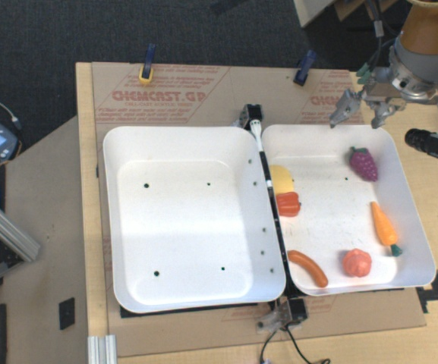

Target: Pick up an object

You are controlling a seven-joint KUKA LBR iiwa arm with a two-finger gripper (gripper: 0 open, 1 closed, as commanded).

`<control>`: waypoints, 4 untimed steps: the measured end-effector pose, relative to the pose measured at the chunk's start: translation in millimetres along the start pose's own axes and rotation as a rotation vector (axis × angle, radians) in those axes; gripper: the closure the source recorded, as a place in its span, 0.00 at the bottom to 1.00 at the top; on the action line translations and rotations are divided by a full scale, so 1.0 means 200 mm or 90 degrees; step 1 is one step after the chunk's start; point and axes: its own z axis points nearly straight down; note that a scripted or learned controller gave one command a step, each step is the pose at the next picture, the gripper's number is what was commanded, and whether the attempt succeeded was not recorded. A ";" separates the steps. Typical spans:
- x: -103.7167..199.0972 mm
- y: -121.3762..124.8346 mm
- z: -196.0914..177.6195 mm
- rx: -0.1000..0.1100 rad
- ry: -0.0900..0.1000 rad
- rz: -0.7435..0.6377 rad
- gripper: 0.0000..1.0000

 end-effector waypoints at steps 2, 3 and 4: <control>0.28 0.02 -0.80 -0.014 -0.001 -0.004 1.00; 0.66 0.01 -0.95 -0.006 0.001 -0.006 1.00; 0.79 -0.01 -0.75 0.003 0.000 -0.002 1.00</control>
